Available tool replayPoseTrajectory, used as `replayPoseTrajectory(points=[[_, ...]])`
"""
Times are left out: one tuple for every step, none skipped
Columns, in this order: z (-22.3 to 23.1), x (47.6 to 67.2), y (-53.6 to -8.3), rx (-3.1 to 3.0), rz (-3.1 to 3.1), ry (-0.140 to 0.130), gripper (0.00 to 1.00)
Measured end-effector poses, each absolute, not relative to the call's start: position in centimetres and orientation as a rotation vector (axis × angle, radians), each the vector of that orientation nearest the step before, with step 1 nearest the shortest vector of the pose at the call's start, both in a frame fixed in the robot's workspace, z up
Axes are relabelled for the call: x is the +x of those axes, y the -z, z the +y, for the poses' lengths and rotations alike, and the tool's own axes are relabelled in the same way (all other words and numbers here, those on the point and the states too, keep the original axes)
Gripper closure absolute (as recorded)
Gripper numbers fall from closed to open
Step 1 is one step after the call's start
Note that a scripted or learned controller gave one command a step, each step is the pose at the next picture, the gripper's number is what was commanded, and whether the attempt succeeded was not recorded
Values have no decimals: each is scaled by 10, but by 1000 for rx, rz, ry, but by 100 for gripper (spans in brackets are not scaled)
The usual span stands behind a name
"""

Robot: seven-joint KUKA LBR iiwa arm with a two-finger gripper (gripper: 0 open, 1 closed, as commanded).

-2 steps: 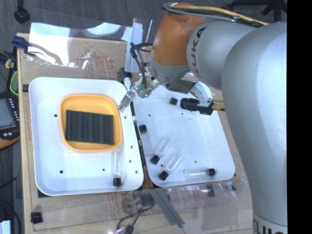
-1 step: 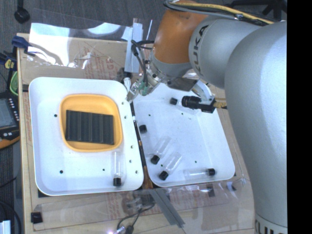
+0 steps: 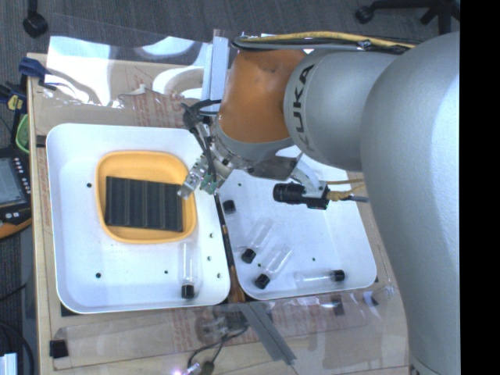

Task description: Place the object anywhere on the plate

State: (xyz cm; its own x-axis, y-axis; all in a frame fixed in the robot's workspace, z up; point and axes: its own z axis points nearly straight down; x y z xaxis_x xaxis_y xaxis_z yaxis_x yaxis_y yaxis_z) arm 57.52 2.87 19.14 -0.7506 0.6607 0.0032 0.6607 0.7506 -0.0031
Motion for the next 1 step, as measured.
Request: replayPoseTrajectory(points=[[28, 575, -191, -1110, -2935, -3, 0]])
